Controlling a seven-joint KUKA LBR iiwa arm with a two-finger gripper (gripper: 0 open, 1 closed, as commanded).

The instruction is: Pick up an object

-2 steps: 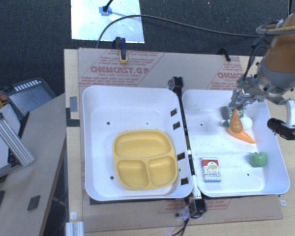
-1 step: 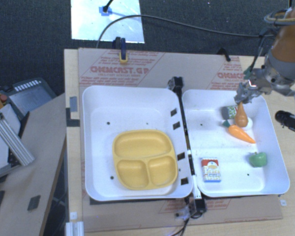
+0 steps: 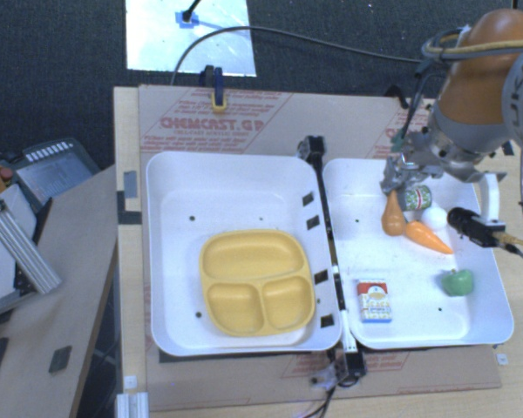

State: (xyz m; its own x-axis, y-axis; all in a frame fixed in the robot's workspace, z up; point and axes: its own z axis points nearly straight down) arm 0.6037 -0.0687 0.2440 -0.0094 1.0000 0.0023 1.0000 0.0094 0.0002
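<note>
In the right bin (image 3: 366, 333) my gripper (image 3: 403, 179) hangs low over the far side, just above a small can with a green label (image 3: 417, 198) and an upright orange carrot-like piece (image 3: 392, 217). A second orange carrot (image 3: 429, 238) lies beside them with a white egg (image 3: 435, 219) behind it. Nearer the front are a green pepper (image 3: 458, 282) and a small red and white box (image 3: 376, 301). The arm's bulk hides the fingertips.
The left bin (image 3: 170, 190) holds a yellow divided tray (image 3: 256, 280). A black clamp bar (image 3: 324, 233) runs between the two bins. A black cable connector (image 3: 472, 225) hangs off the arm above the right bin's far right side.
</note>
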